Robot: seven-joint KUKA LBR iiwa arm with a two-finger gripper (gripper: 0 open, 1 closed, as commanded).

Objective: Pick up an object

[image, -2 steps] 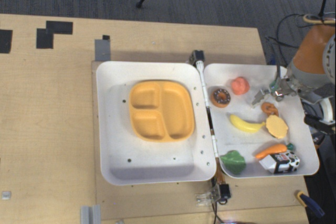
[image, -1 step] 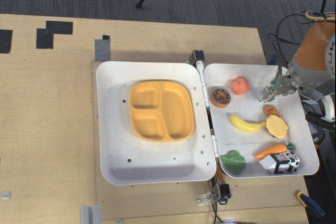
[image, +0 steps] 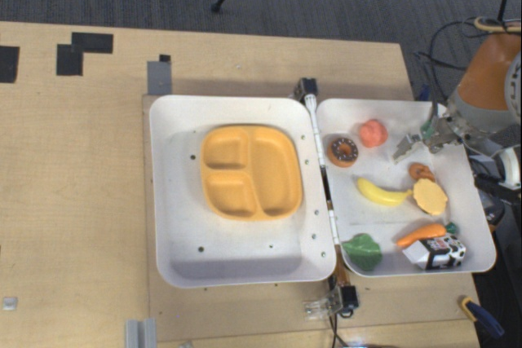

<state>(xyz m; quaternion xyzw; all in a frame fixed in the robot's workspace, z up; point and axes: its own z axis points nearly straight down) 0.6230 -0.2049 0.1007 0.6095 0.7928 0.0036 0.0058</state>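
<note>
Where the right white bin (image: 481, 257) comes nearest: black-and-white box (image: 435, 254), orange carrot (image: 421, 235), green leafy toy (image: 362, 251). Farther back: yellow banana (image: 382, 193), tan flat piece (image: 430, 196), chocolate doughnut (image: 342, 150), pink ball (image: 373, 133). Hanging above the far corner, gripper (image: 418, 143), fingers spread, pinching nothing. Leftward, yellow divided plate (image: 249, 172).

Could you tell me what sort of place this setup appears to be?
Probably a robotics lab bench: two white bins on a plywood table, toy food like a banana, and a robot arm's gripper overhead.
</note>
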